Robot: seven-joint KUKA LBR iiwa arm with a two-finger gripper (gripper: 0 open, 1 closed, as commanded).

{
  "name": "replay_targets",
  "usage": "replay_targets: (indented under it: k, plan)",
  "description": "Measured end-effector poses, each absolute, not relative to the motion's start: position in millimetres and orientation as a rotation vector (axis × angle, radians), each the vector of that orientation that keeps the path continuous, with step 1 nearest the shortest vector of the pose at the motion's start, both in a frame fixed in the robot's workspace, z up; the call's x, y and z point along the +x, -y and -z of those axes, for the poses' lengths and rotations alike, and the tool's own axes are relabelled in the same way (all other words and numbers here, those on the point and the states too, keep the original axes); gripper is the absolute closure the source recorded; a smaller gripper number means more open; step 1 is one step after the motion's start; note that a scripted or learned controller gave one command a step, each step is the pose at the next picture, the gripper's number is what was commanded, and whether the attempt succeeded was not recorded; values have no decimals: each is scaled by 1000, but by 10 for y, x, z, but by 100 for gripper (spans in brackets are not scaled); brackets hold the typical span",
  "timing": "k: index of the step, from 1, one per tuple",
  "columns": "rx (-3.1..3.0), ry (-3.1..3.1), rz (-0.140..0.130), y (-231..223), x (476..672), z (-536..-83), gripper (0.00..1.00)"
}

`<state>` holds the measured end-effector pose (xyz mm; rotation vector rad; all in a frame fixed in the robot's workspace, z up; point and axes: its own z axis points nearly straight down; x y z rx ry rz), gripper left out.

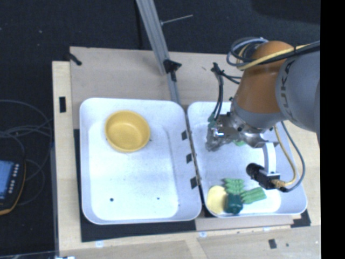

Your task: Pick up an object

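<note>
Round yellow bowl (pixel 127 130), smooth, glossy

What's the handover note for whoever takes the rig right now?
Gripper: low in the right bin, near its upper left; nothing visibly between its fingers, finger state unclear.
Things: yellow bowl in the left bin, upper part; green toy and pale yellow object at the right bin's near edge.
Done: no pick visible.
Left: grasp and lift one object.
</note>
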<state>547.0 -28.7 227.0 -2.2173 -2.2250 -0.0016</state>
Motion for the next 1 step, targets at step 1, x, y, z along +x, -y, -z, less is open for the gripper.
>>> replay_targets:
  k: [1]
  plan:
    - [-2217, 2225, 1, -186, 5509, -2233, 100]
